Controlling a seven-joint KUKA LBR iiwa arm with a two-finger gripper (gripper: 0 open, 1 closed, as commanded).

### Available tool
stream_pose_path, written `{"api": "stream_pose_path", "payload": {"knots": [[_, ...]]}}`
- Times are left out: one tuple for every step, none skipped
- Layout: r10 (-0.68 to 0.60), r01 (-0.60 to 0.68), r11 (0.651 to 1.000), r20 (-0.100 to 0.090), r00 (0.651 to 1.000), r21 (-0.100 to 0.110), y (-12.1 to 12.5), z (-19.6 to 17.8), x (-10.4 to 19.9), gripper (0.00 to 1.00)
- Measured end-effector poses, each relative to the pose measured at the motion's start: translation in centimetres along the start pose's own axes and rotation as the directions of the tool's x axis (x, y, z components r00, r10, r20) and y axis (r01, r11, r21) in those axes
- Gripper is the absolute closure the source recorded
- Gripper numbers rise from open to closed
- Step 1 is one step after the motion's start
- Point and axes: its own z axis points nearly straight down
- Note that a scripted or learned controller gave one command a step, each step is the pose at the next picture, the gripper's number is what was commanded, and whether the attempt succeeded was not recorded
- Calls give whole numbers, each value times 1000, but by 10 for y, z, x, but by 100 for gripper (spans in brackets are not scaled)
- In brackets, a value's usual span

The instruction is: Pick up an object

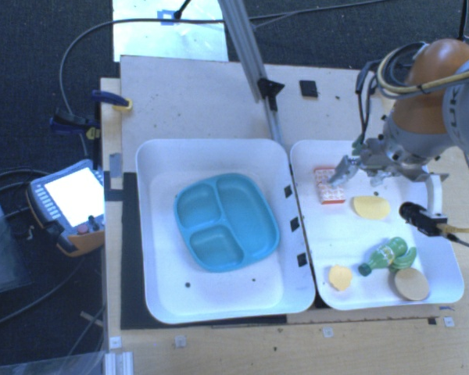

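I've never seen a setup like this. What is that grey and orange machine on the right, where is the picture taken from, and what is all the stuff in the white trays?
The picture comes from one camera fixed above a bench, looking down at a slant. The grey and orange machine is a robot arm reaching in from the right. At its end is a two-finger gripper, a simple mechanical hand, hovering over the right bin close to a small red and white packet. Nothing shows between its fingers. Also in that bin lie a pale yellow piece, a green toy bottle, a small yellow piece and a tan round piece. The left bin holds a blue divided plate. Its job is to pick up one object.
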Motion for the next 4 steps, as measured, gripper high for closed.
{"api": "stream_pose_path", "payload": {"knots": [[-3, 3, 1000, 0, 1000, 0, 8, 57, 5, 0], [1, -1, 1000, 0, 1000, -5, 9, 93, 5, 0], [1, -1, 1000, 2, 1000, -10, 11, 80, 5, 100], [-3, 3, 1000, 1, 1000, -9, 18, 35, 5, 100]]}}
